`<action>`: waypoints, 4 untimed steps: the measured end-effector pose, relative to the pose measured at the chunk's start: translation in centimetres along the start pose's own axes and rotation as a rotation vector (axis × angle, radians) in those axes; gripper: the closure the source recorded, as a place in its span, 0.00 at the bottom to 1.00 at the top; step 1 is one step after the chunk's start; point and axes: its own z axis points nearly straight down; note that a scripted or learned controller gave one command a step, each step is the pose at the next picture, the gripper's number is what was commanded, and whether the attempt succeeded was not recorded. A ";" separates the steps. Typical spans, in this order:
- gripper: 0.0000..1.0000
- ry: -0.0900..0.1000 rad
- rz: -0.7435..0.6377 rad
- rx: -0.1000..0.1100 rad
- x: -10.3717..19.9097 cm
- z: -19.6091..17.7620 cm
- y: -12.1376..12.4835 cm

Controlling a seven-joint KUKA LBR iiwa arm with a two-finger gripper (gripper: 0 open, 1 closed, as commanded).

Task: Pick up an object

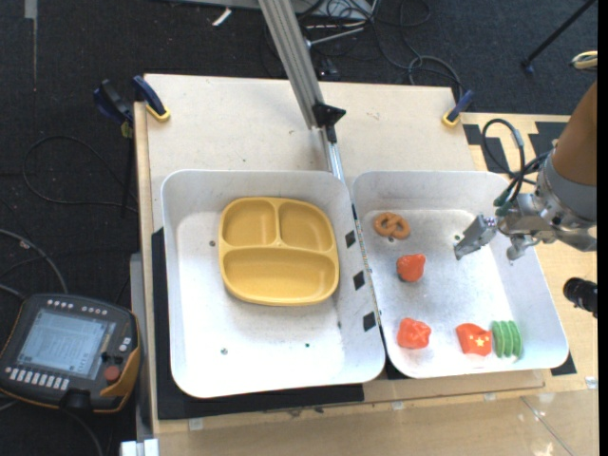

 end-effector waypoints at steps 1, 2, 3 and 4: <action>0.00 0.000 0.001 0.000 0.0 0.0 0.0; 0.00 0.000 0.003 0.006 -0.8 5.8 -0.5; 0.00 0.001 0.002 0.005 -0.7 11.7 0.3; 0.00 -0.001 0.002 -0.002 -0.7 16.0 0.4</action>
